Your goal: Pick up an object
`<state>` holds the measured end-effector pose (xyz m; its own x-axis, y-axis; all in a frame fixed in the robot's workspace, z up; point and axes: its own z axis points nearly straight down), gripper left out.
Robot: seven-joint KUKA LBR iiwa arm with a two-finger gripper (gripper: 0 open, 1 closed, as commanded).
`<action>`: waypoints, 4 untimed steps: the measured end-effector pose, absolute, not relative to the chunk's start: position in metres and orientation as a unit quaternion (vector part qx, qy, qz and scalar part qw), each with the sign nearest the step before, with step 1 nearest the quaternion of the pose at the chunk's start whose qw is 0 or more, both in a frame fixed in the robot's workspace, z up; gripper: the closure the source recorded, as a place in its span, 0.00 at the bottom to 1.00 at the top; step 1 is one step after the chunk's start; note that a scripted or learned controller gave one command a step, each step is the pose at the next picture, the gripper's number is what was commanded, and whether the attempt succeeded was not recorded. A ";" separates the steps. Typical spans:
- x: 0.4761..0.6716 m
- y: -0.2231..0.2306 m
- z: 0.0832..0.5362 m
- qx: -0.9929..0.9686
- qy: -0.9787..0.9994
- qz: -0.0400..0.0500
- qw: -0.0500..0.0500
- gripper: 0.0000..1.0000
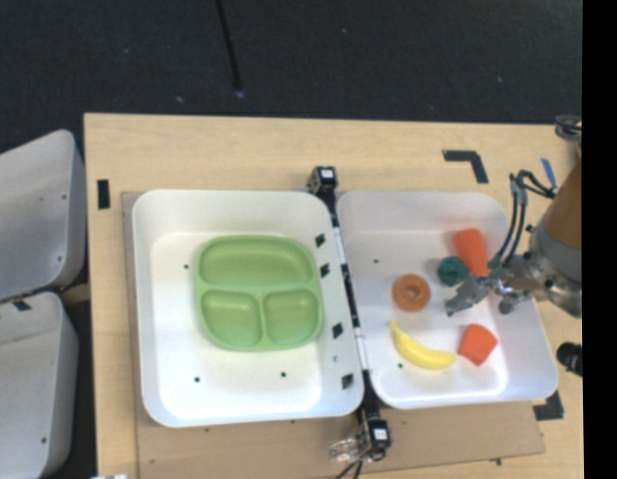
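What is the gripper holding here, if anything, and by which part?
Nothing. The gripper hangs in the right bin among the toys, near the teal piece and orange block, with nothing between its fingers.

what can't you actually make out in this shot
- Hand, camera view: too blurred and small to tell whether it is open or shut, or whether it touches anything.
- Teal object: too small to identify, partly behind the hand.
- Arm: cut off by the right edge.
- Clip between the bins: too small to read.
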<state>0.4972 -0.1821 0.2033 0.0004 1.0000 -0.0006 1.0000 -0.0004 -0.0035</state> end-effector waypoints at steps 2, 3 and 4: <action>0.500 -0.181 0.110 -0.708 -0.707 0.000 -0.003 0.00; 0.499 -0.182 0.121 -0.710 -0.705 -0.001 -0.002 1.00; 0.505 -0.183 0.184 -0.706 -0.708 -0.002 -0.004 1.00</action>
<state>0.5054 -0.1830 0.1844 -0.0026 1.0000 -0.0028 1.0000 0.0027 0.0078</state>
